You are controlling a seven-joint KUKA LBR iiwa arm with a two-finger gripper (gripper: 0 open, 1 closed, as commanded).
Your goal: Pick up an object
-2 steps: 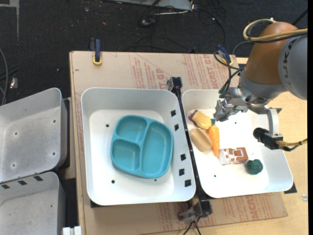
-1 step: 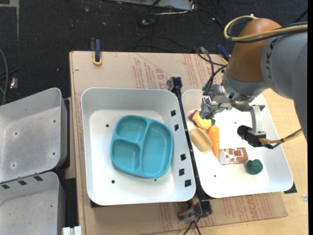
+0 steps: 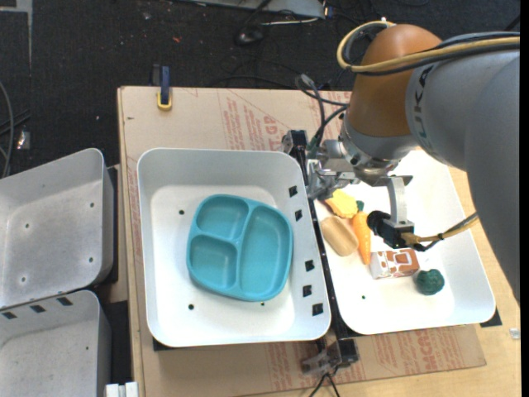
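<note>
Camera view: grey arm [image 3: 463, 89] over right bin [image 3: 450, 308]; left bin [image 3: 169, 213] w/ teal plate [image 3: 240, 246]. Gripper [image 3: 321, 170] at right bin's left wall, open/closed can't tell. Just below: tan roll [image 3: 337, 235], carrot [image 3: 363, 236], box [image 3: 395, 263], yellow piece [image 3: 343, 203], green ball [image 3: 429, 281].

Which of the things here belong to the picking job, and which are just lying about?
For the job (possible picks): yellow piece, bread roll, carrot, small box and green ball in the right bin; blue plate in the left bin.

Lying about: clamp, spare trays, floor cables.
</note>
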